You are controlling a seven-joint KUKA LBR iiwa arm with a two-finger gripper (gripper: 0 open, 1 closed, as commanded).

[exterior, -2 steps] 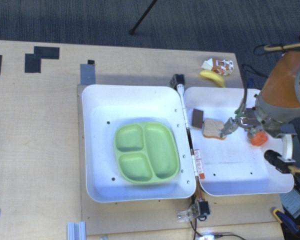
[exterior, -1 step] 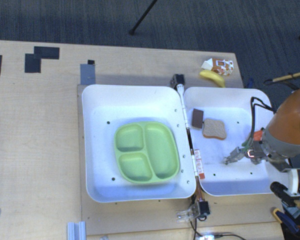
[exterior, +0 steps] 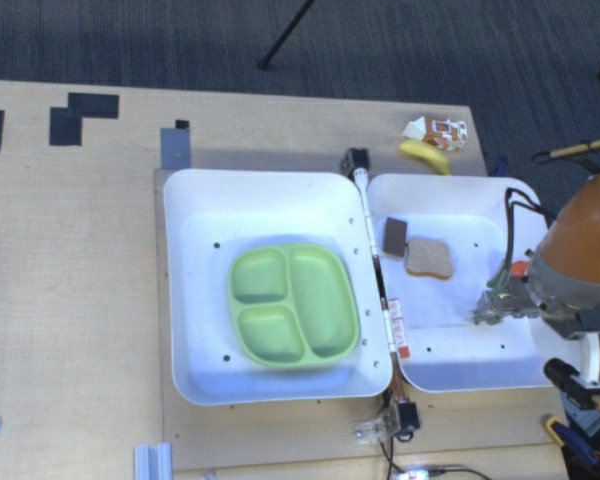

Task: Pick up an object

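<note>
the bread slice (exterior: pixel 429 258), tan and flat, lies in the right bin (exterior: pixel 450 368), in its far left part, near the far wall. just beside it, toward the far left corner of that bin, lies a small dark brown block (exterior: pixel 395 234); whether the two touch is hard to tell. both lie loose on the white floor of the bin.

the gripper (exterior: pixel 488 311) is low over the right side of the same bin, well apart from the bread slice and with bare floor between them. it is small and blurred here, so i cannot tell whether it is released or clenched, and nothing can be seen in it. the grey arm (exterior: pixel 580 288) with its orange band (exterior: pixel 592 230) comes in over the right edge of the bin, with a black cable looping above it.

the left bin (exterior: pixel 195 268) holds a green tray (exterior: pixel 293 304) with three compartments, set near the middle, toward the near side. the two bins touch along a shared edge.

on the bench (exterior: pixel 70 298), behind the far edge of the right bin, lie a banana (exterior: pixel 423 155) and a small packet (exterior: pixel 442 130), close together.
</note>
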